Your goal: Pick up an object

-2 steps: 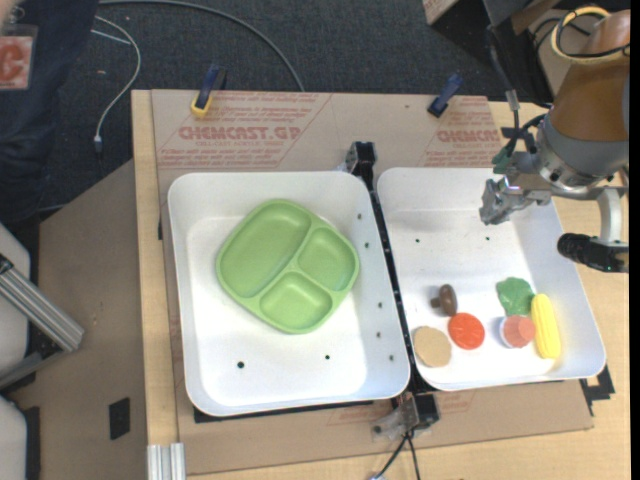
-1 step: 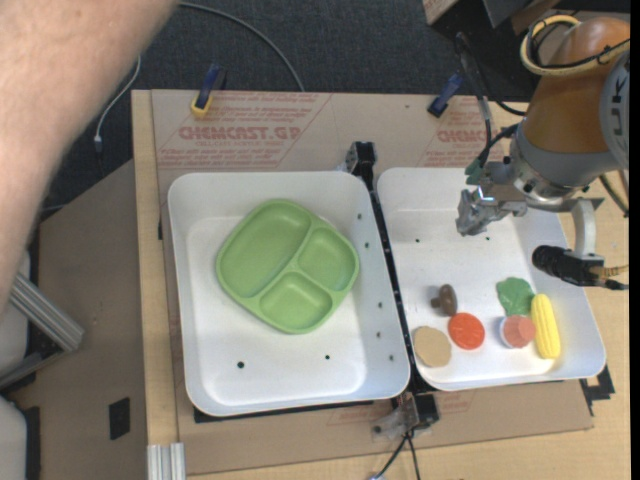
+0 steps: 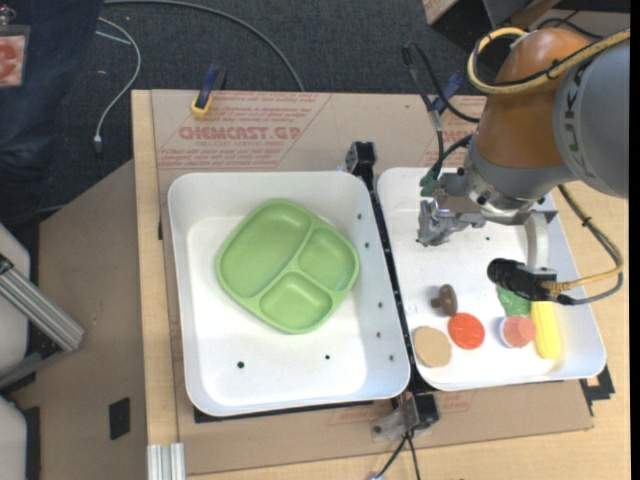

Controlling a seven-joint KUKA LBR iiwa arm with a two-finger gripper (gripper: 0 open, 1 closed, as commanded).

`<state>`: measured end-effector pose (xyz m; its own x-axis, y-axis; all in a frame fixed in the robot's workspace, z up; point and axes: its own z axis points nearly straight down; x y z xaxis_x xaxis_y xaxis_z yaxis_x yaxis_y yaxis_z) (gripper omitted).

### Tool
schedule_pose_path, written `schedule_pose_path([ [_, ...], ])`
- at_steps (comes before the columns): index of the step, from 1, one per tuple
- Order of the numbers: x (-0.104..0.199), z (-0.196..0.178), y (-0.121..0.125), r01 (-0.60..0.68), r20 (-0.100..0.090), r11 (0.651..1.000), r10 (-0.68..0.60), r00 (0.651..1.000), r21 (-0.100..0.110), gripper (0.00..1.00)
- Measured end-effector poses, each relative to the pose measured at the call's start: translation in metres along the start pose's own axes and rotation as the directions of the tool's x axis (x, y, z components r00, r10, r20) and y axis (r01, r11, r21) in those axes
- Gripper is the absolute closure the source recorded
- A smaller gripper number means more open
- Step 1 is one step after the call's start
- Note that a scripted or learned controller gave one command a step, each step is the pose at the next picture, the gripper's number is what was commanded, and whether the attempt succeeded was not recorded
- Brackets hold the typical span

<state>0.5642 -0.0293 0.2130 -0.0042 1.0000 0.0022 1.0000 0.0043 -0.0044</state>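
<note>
Brown cardboard [image 3: 160, 268] underlies both white bins [image 3: 190, 298] above dark carpet [image 3: 300, 28]; whether the jaws are open or closed is unclear.

Divided plate [image 3: 288, 265] in left bin [image 3: 190, 208] — small items right bin [image 3: 400, 193].

Even, bright overhead light falls on the 2 white bins [image 3: 200, 298], which look slightly washed out beside the green plate [image 3: 288, 265]. Shadows under that plate are soft. The arm [image 3: 560, 98] is mildly blurred; the floor beyond the bins is dim.
</note>
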Motion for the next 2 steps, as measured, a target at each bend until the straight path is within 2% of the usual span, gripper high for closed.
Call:
schedule_pose_path([
  [1,0.058,-0.002,-0.003,0.003,-0.001,1.000,-0.003,1.000,-0.001,1.00],
  [2,0.108,0.004,-0.018,0.001,0.000,1.000,-0.001,1.000,0.000,1.00],
])
